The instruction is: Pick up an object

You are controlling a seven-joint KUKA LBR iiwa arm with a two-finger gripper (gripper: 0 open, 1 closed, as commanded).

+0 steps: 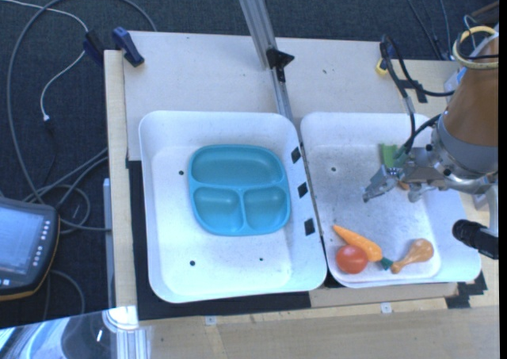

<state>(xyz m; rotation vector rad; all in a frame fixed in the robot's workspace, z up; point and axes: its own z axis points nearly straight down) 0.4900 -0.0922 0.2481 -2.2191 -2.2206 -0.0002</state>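
carrot (356, 239): tapered, orange, beside round red tomato (352, 259) | jaws (377, 188): grip state unclear

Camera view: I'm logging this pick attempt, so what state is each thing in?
Blue three-compartment plastic plate: flat in left white bin.
Orange toy carrot: lying in right white bin.
Red toy tomato: touching carrot.
Tan toy drumstick: lying apart.
Gripper: above right bin.

three small toys lie near the front of the right bin (333, 135): an orange carrot (358, 240) lying at a slant, a red tomato (352, 259) touching its lower side, and a tan drumstick (413, 253) just to their right.
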